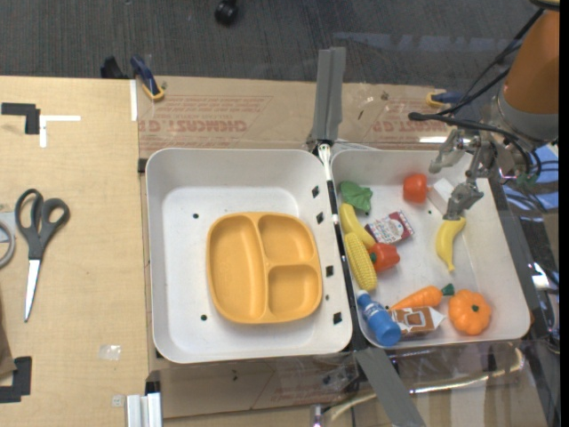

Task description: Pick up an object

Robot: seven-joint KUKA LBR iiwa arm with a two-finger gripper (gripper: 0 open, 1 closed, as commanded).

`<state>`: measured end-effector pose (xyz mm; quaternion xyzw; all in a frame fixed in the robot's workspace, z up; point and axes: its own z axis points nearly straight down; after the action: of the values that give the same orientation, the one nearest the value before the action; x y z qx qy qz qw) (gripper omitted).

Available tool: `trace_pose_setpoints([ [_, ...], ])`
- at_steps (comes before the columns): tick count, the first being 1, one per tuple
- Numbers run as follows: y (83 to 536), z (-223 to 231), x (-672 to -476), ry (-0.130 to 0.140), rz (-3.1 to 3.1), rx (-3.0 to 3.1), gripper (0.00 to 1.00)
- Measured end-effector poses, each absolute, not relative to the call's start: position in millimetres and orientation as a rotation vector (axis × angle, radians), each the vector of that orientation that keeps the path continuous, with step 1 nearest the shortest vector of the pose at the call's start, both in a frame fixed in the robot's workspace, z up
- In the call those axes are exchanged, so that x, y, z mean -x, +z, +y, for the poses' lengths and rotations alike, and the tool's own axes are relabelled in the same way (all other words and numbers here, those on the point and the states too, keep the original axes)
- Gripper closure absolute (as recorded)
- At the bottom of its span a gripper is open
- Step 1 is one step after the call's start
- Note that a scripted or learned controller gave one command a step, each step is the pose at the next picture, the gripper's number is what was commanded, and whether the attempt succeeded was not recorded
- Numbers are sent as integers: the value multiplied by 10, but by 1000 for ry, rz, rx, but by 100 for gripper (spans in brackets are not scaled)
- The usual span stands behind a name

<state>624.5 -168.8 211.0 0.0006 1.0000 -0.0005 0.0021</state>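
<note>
A blue bottle [380,321] lies at the near edge of the right bin [508,265], closest to the lens, its cap end pointing toward the divider. Sweeping from the far left, a pair of scissors [36,238] with grey handles rests on the wooden benchtop [80,327], blades pointing toward the near edge. Next comes the left bin [169,238], which holds a yellow divided plate [264,266] with three compartments, lying flat near its middle. Past the divider, the right bin holds a green toy [356,192] at the far side, a corn cob [359,256] lying along the divider, a small red-and-white packet [389,229] and a red piece [384,256] just beside the cob. Farther right sit a red tomato [415,188], a banana [449,241], a carrot [418,298] over a small carton [418,321], and an orange pumpkin [469,313] in the near right corner. The gripper [464,188] hangs above the far right of this bin, just over the banana's upper end; its fingers look parted, with nothing between them.
</note>
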Motion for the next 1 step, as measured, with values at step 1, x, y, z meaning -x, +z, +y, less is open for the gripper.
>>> trace_pose_setpoints([
  [1, 1042, -2171, -6231, -2, 3134, -87, 0],
])
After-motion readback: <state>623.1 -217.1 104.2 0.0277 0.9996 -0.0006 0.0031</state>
